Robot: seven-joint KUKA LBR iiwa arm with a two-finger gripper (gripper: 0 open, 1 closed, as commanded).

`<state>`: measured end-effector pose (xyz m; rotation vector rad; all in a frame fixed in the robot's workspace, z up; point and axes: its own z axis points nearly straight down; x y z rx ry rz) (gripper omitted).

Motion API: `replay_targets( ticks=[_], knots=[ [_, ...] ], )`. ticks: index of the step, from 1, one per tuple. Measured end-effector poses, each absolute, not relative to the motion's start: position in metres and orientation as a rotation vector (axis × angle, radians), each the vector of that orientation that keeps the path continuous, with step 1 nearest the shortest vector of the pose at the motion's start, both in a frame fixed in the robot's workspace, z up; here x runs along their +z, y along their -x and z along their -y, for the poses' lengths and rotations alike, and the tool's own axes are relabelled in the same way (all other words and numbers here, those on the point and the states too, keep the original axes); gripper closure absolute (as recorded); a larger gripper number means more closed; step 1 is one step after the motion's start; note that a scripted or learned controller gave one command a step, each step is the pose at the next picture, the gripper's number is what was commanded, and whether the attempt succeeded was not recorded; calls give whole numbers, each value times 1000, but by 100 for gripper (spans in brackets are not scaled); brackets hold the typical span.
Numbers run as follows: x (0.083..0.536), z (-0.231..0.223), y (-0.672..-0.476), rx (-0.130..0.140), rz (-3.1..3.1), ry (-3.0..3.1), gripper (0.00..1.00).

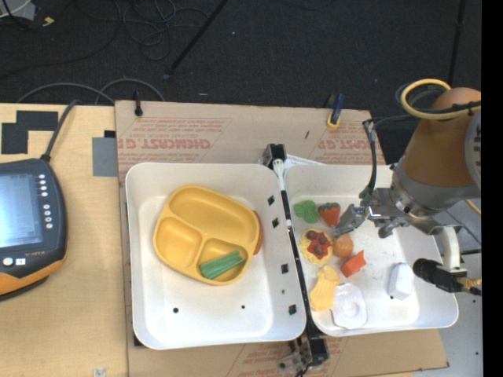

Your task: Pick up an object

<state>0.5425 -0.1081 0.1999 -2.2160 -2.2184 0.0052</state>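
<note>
Gripper (351, 219) over right bin (428, 318); jaw state unclear. Red toy (330, 212) just left of tip, touching or nearly.

Single fixed camera above the bench, looking down at a slant, both white bins (149, 210) in frame

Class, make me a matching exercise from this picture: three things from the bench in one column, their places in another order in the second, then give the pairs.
1. green bean
2. yellow divided plate
3. white cup

A. right bin, near front edge
B. left bin
C. in a plate compartment

Pairs: 1-C, 2-B, 3-A
</note>
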Motion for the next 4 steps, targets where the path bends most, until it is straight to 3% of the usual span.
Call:
replay_targets(
  ticks=[1,2,3,4],
  knots=[
    [104,106,-509,-5,2225,2223,0],
    [114,108,-509,-6,2214,2231,100],
    [190,2,-475,-4,2229,2205,100],
    [314,-21,-478,-9,2230,2218,100]
  ],
)
